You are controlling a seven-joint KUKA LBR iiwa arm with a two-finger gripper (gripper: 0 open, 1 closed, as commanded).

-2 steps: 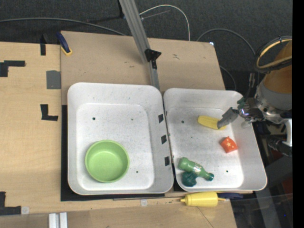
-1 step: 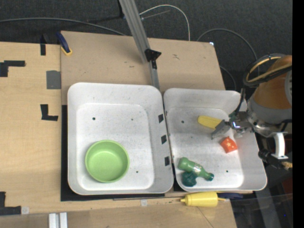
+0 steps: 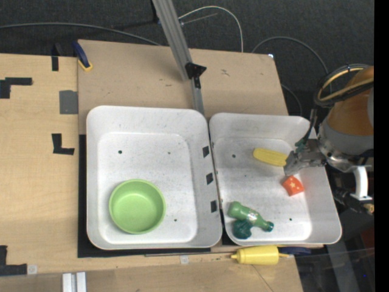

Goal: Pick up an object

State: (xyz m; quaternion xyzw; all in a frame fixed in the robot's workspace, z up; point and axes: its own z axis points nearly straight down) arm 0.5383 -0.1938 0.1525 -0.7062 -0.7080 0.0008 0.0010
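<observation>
The jaws [image 3: 296,161] are hovering in the right bin [image 3: 243,129]; their spread is unclear. A yellow banana [image 3: 270,157] is lying just left, lengthwise across; an orange block [image 3: 293,185] is sitting just below.

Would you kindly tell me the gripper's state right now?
Gripper: cannot be told; it sits between the yellow object and the orange block.

Wooden bench [image 3: 140,72] with two white bins [image 3: 97,163], yellow bottle [image 3: 258,255] at its front edge
</observation>
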